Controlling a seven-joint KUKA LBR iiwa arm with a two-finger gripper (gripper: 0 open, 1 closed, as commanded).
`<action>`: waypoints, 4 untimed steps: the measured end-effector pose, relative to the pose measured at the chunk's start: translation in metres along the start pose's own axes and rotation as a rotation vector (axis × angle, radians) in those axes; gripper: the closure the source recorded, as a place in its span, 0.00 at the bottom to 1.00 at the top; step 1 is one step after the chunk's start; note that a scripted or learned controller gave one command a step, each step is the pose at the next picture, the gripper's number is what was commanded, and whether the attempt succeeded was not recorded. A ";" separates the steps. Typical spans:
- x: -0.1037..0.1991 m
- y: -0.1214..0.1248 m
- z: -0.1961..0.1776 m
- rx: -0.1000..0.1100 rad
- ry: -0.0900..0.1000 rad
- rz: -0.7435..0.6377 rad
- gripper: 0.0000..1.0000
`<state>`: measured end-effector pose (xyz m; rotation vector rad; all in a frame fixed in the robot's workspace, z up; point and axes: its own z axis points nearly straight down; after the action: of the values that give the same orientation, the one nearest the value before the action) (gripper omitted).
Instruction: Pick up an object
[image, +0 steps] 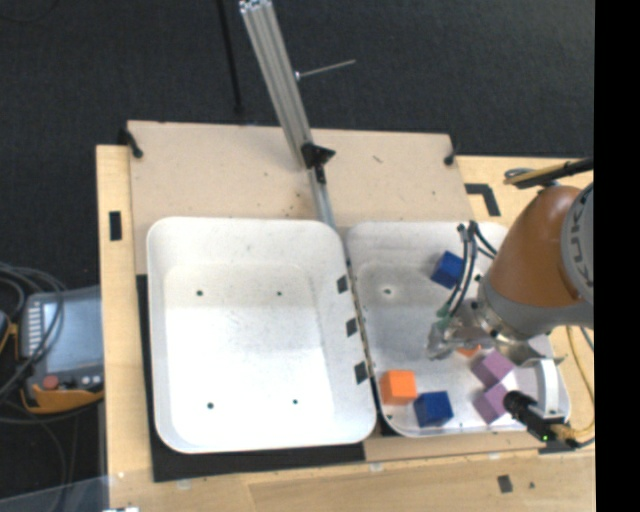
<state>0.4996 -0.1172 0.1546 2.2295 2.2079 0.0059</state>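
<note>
From where I'm standing the gripper (447, 340) sits low in the right bin (400, 262), but the arm's bulk hides it, so I can't tell its state. Orange cube (400, 385) and blue cube (433, 408) sit nearby; purple blocks (493, 368) are partly covered.

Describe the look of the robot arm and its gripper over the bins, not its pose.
The arm is bulky and rounded: a broad orange band sits above the wrist, with a grey casing at the view's right edge. Dark cables with a green tint loop along its left side. Below the band, the gripper is a small grey metal assembly, too blurred to make out finer detail.
</note>
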 end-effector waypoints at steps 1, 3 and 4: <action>0.008 -0.003 -0.055 -0.002 -0.001 -0.013 1.00; -0.002 -0.005 -0.121 0.002 0.000 -0.016 1.00; 0.049 0.016 -0.107 0.005 0.000 -0.016 1.00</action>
<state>0.5157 -0.0688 0.2612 2.2141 2.2285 -0.0002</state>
